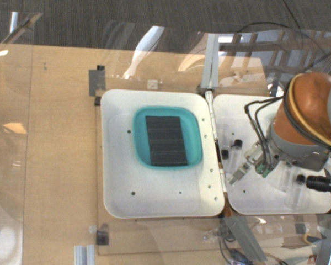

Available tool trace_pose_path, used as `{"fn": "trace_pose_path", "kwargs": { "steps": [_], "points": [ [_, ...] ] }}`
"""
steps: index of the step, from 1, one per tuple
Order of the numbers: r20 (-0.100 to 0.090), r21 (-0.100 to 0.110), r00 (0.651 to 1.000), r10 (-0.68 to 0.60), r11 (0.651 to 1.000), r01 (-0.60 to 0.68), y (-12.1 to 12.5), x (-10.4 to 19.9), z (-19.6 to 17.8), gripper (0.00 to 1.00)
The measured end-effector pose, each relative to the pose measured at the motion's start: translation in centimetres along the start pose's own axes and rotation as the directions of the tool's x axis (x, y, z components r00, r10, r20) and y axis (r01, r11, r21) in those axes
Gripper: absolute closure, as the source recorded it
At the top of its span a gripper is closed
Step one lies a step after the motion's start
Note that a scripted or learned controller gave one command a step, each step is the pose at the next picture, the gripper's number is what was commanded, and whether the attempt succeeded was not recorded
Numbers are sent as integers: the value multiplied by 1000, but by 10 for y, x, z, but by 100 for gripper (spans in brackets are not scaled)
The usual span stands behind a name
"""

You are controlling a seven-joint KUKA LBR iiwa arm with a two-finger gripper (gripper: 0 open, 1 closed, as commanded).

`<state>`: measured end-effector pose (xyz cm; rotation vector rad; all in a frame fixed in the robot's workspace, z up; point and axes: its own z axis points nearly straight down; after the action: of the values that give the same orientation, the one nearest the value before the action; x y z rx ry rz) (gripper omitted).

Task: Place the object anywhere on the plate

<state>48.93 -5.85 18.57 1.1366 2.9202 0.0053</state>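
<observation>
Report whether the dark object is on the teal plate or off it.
On. The dark object lies flat in the middle of the plate, inside the left bin.

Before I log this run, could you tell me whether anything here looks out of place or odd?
Nothing stands out. The teal plate lies flat and square in the left bin, dark ribbed insert centred; the end effector is over the right bin.
</observation>
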Motion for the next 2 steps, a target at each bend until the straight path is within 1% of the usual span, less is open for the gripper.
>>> {"fn": "trace_pose_path", "kwargs": {
  "steps": [1,2],
  "points": [
    [1,2,1000,-24,1000,24,-47,-46,4,0],
    [-2,3,999,-53,999,53,-57,-50,71,0]
  ]
}}
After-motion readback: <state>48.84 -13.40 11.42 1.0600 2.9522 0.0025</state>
